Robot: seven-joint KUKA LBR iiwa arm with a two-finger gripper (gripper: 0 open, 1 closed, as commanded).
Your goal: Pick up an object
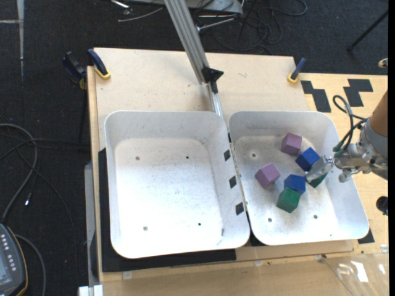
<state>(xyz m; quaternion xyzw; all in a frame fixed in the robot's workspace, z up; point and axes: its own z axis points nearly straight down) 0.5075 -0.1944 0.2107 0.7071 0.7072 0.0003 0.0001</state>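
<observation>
The right bin (333, 224) holds several cubes. One purple cube (291, 143) lies toward the back, with a blue cube (307, 159) just in front of it. A second purple cube (267, 174) sits further left. Another blue cube (295, 182) touches a green cube (287, 200) below it. My gripper (318, 177) reaches in from the right and hangs low, just right of the two blue cubes. Its tip is small and dark against the bin, and I see no cube held in it.
The left bin (123, 134) adjoins the right one along a shared middle rim. A slanted metal pole (188, 36) rises from behind the bins. Clamps (99, 66) sit at the bench's back corners, and a checkered marker board (345, 94) lies at the back right.
</observation>
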